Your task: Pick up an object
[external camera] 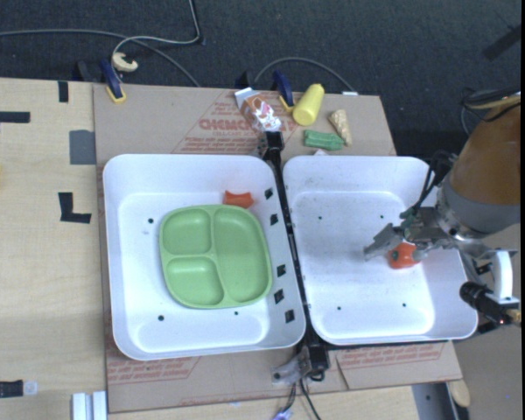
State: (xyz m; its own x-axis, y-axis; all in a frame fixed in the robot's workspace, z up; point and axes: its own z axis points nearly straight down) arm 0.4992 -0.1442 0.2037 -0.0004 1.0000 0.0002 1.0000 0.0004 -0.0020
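Observation:
A small red-orange object [404,256] lies on the floor of the right bin [350,318], toward its right side. My gripper [392,245] hangs low over that spot, reaching in from the right, and its body overlaps the top of the red object. The grey arm with its orange band [494,160] fills the right edge above the bin. Whether the red object sits inside the gripper is hidden by the gripper's own body.
The left bin [127,261] holds a green divided plate [215,256] and a small orange-red piece [238,199] near its back wall. Behind the bins lie a yellow object [308,103], a green one [324,140], a tan one [339,126] and a small printed packet [261,112].

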